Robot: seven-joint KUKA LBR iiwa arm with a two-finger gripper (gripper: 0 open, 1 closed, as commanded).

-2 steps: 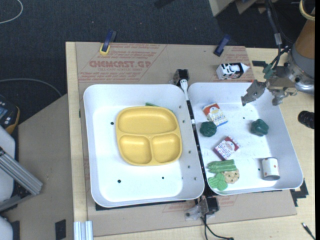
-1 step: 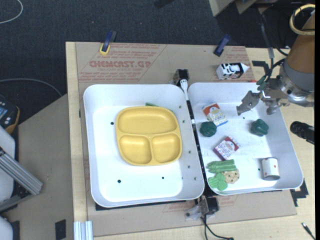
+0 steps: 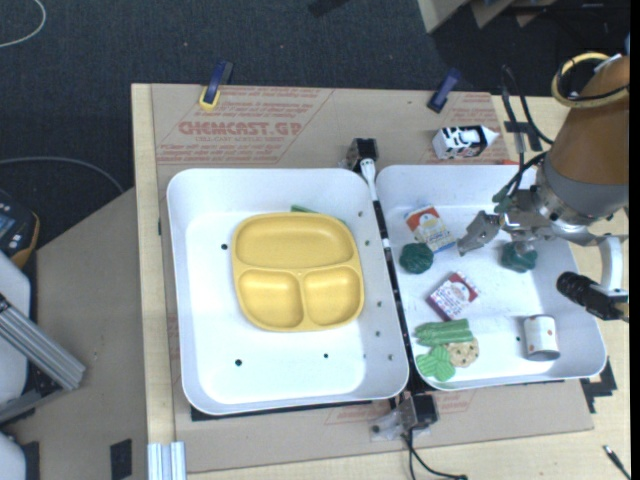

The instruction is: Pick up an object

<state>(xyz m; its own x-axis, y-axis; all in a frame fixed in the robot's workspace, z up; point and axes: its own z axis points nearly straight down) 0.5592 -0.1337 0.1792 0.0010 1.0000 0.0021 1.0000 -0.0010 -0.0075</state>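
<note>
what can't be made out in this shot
- Gripper: in the camera view, too small and blurred to tell its state or whether it holds anything.
- Green object: partly covered by the gripper; its shape is unclear.
- Green item behind the yellow plate: the plate hides all but a sliver.
- Arm: cut off by the right edge.
- Print on the red packet: too small to read.

Small objects (image 3: 451,295) scattered in right bin (image 3: 590,353)
</note>
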